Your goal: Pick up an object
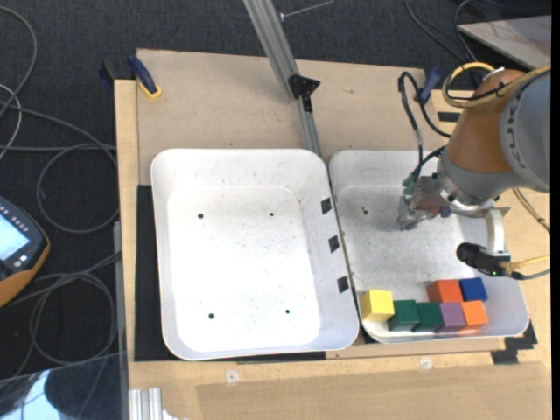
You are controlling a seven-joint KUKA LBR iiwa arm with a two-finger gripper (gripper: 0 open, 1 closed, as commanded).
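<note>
Several coloured blocks lie along the front edge of the right bin point(385, 261): a yellow block point(378, 304), a green block point(406, 314), a darker green block point(430, 315), a purple block point(453, 315), an orange block point(473, 312), a red-orange block point(447, 290) and a blue block point(472, 288). My gripper point(409, 216) hangs over the middle of the right bin, behind the blocks and well apart from them. Nothing shows between its fingers.
The left bin point(175, 234) sits beside the right one, with black clips along their shared wall. A slanted metal pole point(280, 51) rises behind the bins. Cables trail at the back right, and a blue and yellow clamp point(144, 77) sits at the board's back left corner.
</note>
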